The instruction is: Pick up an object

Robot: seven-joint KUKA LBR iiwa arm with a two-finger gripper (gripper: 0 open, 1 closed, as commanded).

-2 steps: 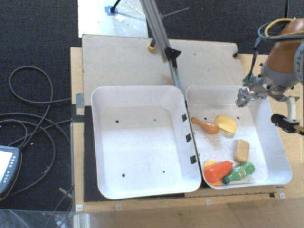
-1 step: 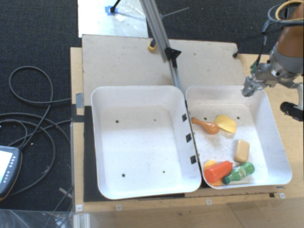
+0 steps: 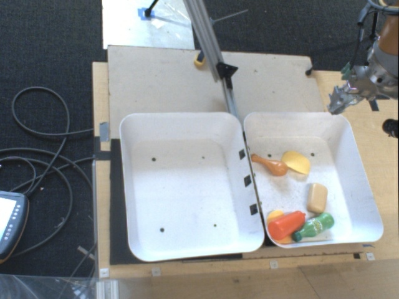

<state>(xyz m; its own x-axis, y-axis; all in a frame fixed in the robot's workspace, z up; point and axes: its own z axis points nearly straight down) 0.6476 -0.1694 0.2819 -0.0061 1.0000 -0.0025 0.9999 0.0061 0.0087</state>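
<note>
My candidates all lie in the right bin (image 3: pixel 360 167): a yellow piece (image 3: pixel 297 162) with an orange drumstick-shaped toy (image 3: pixel 270 166) touching its left, a tan block (image 3: pixel 317 198) nearer me, and a red-orange piece (image 3: pixel 286 223) beside a green bottle (image 3: pixel 314 226) at the front edge. The gripper (image 3: pixel 337 102) hangs outside the bin's far right corner, so everything lies forward and left of it. I cannot tell its state.
</note>
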